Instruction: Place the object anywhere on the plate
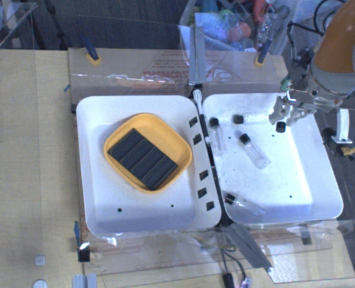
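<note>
While the plate point(148, 151) already bears a dark block point(143, 156), we see vials point(253, 150) in the right bin point(297, 185). We cannot tell the state of the gripper point(283, 114).

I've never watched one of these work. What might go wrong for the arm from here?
The vials in the right bin are clear, small and lie on their sides, so they could roll or slip from the gripper. The yellow plate sits in the left bin, so a carried vial must cross the divider.
</note>
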Robot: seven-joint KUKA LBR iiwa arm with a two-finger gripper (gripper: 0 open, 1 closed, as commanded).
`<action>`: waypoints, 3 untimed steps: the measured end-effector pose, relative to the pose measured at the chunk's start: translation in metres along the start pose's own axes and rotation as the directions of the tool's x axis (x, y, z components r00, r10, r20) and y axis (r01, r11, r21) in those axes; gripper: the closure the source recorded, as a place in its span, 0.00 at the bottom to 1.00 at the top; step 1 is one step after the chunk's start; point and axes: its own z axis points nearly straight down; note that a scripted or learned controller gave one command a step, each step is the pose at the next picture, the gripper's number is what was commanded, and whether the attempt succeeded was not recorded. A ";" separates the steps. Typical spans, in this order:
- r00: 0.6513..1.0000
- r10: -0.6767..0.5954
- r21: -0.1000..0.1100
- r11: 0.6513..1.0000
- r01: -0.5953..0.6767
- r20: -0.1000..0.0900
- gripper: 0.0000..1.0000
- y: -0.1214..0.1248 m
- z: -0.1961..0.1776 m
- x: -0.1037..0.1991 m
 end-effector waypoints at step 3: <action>0.836 -0.549 -0.001 0.836 0.549 -0.002 1.00 0.015 0.018 0.119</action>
